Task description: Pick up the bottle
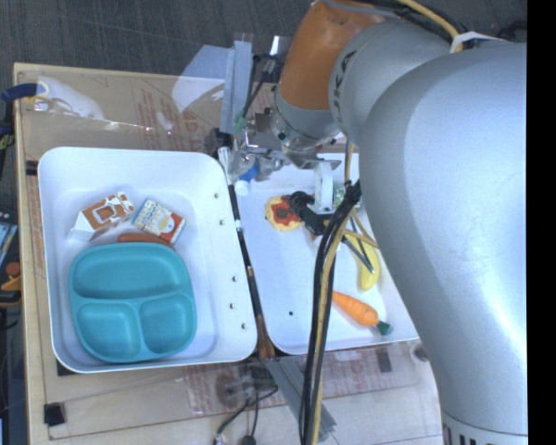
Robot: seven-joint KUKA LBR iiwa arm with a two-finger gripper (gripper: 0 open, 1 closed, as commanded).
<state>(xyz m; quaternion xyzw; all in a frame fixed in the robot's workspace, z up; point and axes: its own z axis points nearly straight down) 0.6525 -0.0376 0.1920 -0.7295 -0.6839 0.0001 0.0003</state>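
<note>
1. Jaws' spread cannot be told; the gripper (pixel 247 158) is hovering over the right white bin's (pixel 283 290) far-left corner.
2. Leftward, the teal divided plastic tray (pixel 130 304) is lying well apart, threatening nothing.
3. What may be the small blue-and-white bottle (pixel 243 184) is sitting against the bin wall, risking a slipped or blocked grasp.
4. The red-and-yellow toy food piece (pixel 283 213) is lying near, inviting a wrong catch.

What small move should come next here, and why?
Probably a short, slow descent. The end effector hovers at the far-left corner of the right bin, close over a small blue-and-white item, possibly the bottle, that sits against that bin's wall.
</note>
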